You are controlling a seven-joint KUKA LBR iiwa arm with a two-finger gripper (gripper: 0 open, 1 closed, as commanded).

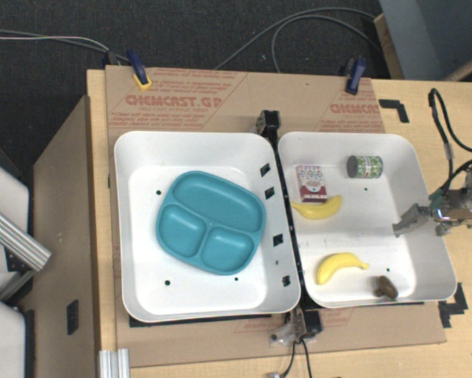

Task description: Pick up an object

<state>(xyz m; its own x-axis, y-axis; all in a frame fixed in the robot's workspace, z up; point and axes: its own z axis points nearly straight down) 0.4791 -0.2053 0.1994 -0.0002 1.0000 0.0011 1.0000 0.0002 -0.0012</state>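
Hugging right bin [425, 181] edge: end effector [415, 218]

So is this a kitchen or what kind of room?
Probably a robot test lab, not a kitchen. Two white bins are fixed on a cardboard-covered bench with clamps, cables trail about, and what look like toy bananas lie near a gripper.

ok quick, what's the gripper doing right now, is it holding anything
Gripper: at the right bin's right edge, nothing seen in it; whether it's open or shut cannot be told.
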